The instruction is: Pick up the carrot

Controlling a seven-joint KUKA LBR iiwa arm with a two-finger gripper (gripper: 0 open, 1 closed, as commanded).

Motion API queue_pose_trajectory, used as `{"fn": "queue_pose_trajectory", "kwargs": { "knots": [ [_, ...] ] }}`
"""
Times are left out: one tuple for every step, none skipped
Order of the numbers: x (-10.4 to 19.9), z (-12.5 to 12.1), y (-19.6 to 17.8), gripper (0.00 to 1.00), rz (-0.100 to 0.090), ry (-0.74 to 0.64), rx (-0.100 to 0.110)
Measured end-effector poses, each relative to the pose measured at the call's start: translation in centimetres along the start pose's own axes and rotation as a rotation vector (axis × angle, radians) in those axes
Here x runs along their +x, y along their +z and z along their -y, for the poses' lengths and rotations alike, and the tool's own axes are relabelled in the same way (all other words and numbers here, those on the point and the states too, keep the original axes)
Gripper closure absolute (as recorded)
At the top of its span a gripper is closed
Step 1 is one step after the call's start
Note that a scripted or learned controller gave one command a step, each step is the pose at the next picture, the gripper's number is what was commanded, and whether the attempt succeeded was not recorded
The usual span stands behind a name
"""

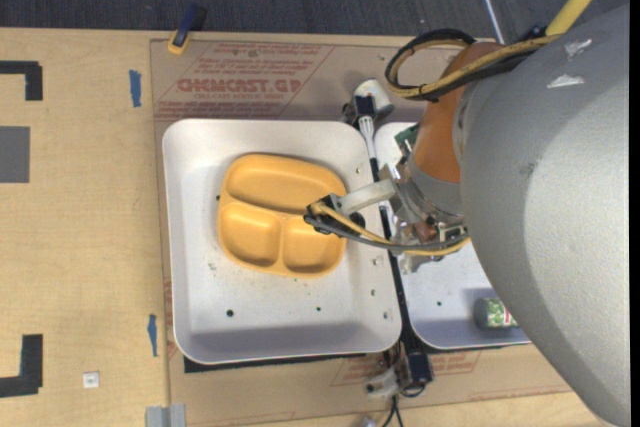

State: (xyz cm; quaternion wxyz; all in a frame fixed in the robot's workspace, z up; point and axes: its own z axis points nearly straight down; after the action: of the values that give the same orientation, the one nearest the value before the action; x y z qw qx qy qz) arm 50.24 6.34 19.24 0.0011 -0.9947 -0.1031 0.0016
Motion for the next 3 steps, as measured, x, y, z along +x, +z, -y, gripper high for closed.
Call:
{"fn": "queue_pose_trajectory", "kwargs": {
  "knots": [
    [-2.0,2.1,0.8,1.0,0.001,-0.011,0.0],
    [-1.2,5.8,0.6,1.0,-0.002,0.007,-0.002],
    [-1.1,3.4,-5.0,1.0,-0.004,0.007,-0.003]
  ]
}}
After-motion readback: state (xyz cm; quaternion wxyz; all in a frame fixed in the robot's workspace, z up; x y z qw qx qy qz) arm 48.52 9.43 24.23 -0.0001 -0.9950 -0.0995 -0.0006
